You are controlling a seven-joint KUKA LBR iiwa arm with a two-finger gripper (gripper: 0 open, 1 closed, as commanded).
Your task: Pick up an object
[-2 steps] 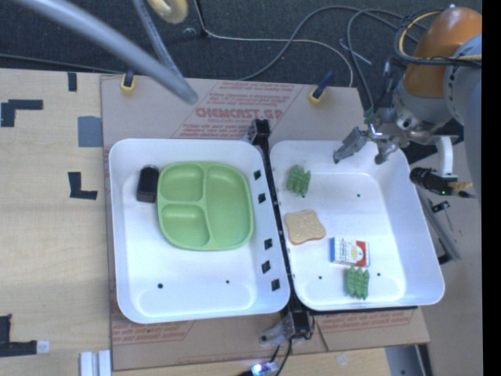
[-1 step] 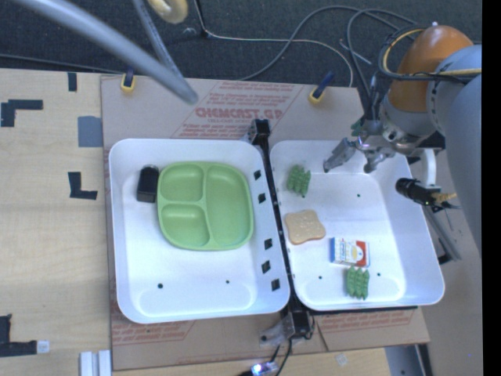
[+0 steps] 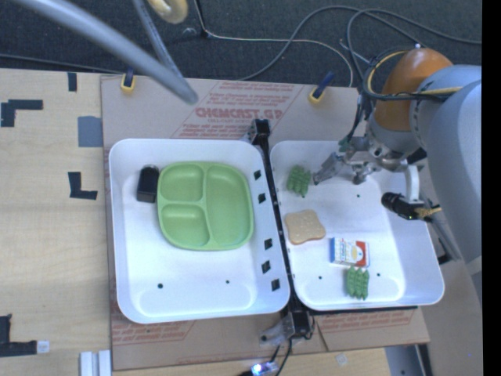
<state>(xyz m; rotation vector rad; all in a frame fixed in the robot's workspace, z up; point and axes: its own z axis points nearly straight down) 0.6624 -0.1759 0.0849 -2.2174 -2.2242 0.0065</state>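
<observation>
Two glossy white bins [image 3: 125, 233]; tool [image 3: 321, 177] grip state unclear beside bumpy green block [image 3: 298, 180]; flat toast slice [image 3: 304, 226] nearby

Camera: fixed above the tabletop [image 3: 47, 210], looking down at a slant.
Coverage: both white bins [image 3: 125, 288] whole, from moderate distance.
Arm [image 3: 446, 124]: enters from right.

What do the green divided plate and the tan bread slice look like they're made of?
The green three-compartment plate in the left white bin looks like moulded plastic: uniform colour, smooth matte surface, rounded ridges. The tan bread-slice-shaped piece in the right white bin is probably a plastic or foam toy; its even colour and clean edges suggest that, though the texture is unclear.
</observation>
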